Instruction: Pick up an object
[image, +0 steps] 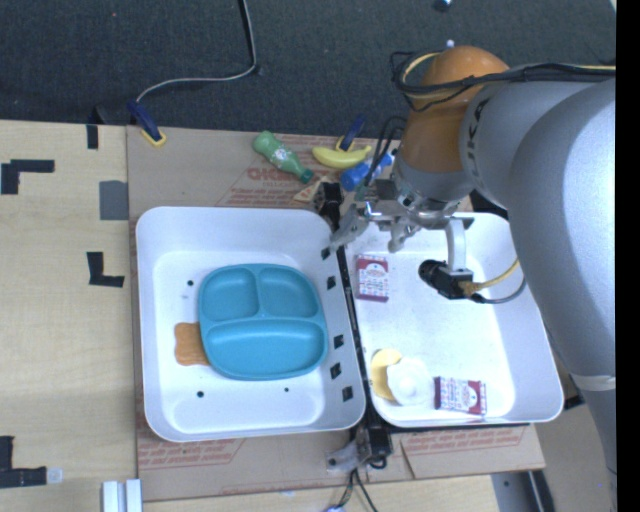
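Observation:
My gripper (371, 234) hangs over the back left corner of the right bin (520, 340), fingers spread open with nothing between them. Just in front of it a small red and white carton (372, 278) lies flat on the bin floor. A second red and white carton (460, 395) lies near the front edge, beside a yellow and white object (394, 377). In the left bin (160, 250) sits a blue divided plate (262, 320), with a tan slab (186, 343) poking out from under its left side.
Behind the bins on the cardboard lie a green bottle (280, 155), a yellow banana (340, 156) and a blue item (355, 176). The arm's bulk covers the right bin's back right. A black part with a yellow cable (447, 278) hangs beside the gripper.

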